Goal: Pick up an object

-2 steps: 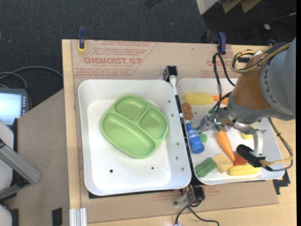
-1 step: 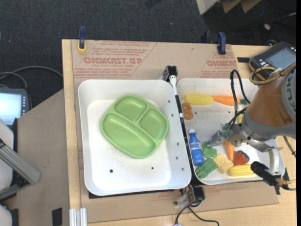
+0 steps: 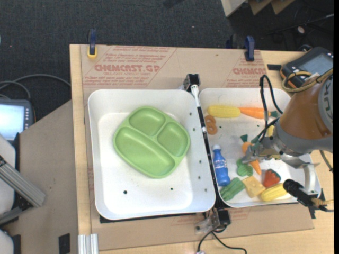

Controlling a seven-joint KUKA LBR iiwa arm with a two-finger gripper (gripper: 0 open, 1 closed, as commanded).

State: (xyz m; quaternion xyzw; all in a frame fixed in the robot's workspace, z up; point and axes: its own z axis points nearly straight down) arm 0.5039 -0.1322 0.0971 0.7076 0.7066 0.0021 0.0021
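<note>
My gripper (image 3: 252,154) is low inside the right bin (image 3: 233,96), reaching in from the right. Its tip is directly over a small orange carrot piece (image 3: 257,167) and a dark green piece (image 3: 244,170). I cannot tell whether it touches either of them. Close by lie a blue bottle (image 3: 220,165), a yellow cheese wedge (image 3: 252,186), a red piece (image 3: 270,178) and a yellow piece (image 3: 274,193). At the bin's far end lie a corn cob (image 3: 225,111) and a long carrot (image 3: 253,111).
The left bin (image 3: 106,184) holds a green divided plate (image 3: 152,141). A brown ring (image 3: 211,125) and a light green piece (image 3: 231,188) lie along the right bin's left wall. The arm's orange band (image 3: 304,112) hangs over that bin's right side.
</note>
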